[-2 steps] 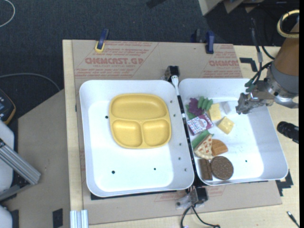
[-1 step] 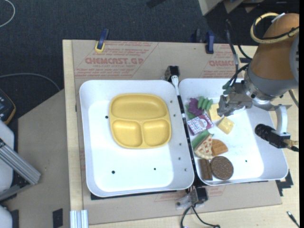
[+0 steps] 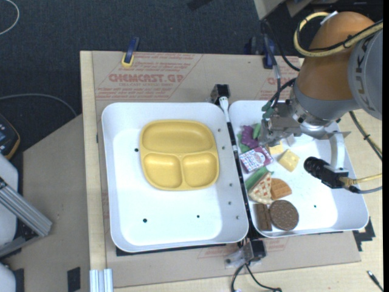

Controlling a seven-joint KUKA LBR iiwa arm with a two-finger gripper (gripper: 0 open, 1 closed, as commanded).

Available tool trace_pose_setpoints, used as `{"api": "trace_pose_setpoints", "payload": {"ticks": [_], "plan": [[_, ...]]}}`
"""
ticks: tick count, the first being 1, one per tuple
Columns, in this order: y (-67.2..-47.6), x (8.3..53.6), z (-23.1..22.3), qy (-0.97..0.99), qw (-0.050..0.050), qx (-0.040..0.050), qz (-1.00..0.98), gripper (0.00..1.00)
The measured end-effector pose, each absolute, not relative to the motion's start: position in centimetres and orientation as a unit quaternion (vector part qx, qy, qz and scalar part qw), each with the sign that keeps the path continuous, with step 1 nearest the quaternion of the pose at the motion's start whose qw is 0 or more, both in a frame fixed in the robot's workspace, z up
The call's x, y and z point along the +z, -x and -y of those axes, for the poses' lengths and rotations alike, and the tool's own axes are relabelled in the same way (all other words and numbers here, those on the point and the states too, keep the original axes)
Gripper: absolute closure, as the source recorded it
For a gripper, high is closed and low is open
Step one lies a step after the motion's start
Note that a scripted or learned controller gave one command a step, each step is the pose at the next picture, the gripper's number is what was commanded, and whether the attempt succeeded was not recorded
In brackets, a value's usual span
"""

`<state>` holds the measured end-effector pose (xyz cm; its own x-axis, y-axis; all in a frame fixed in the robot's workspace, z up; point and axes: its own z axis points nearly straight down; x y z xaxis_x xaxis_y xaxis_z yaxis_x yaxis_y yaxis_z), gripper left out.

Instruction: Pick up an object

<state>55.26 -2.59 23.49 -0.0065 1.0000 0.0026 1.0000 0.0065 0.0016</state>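
From the fixed overhead camera we see two shallow white bins side by side on a brown bench top (image 3: 152,78). The left bin (image 3: 121,212) holds a yellow divided tray (image 3: 180,153), which sits toward the 12 o'clock part of that bin, with one long compartment at the top and two smaller ones below it.

The right bin (image 3: 340,218) carries a cluster of toy food gathered along its 9 o'clock side. At the top of the cluster lies a purple and green leafy piece (image 3: 249,136). Just below it we find a small milk carton (image 3: 255,159), and at about 3 o'clock from the carton a pale yellow cheese wedge (image 3: 289,160). Below the carton come a green pod (image 3: 258,177), a pizza slice (image 3: 262,191) and a waffle piece (image 3: 281,189), packed close together. At the 6 o'clock end sit a brown bar (image 3: 262,215) and, touching it, a round dark cookie (image 3: 284,215).

The arm (image 3: 334,47) comes in from 3 o'clock, its orange band above the wrist. The gripper (image 3: 276,128) hangs over the 12 o'clock end of the food cluster, near the leafy piece and the cheese wedge. We cannot tell from this view how its jaws stand, nor whether anything is between them.
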Motion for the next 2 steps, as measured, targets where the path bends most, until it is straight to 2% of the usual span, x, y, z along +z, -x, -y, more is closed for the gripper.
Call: {"api": "trace_pose_setpoints", "payload": {"ticks": [1, 2], "plan": [[-55.2, 22.0, -2.5, 0.705, 0.003, 0.0006, 0.709, 1.0], [-55.1, 22.4, -7.6, 0.705, 0.0, -0.0011, 0.709, 1.0]]}}
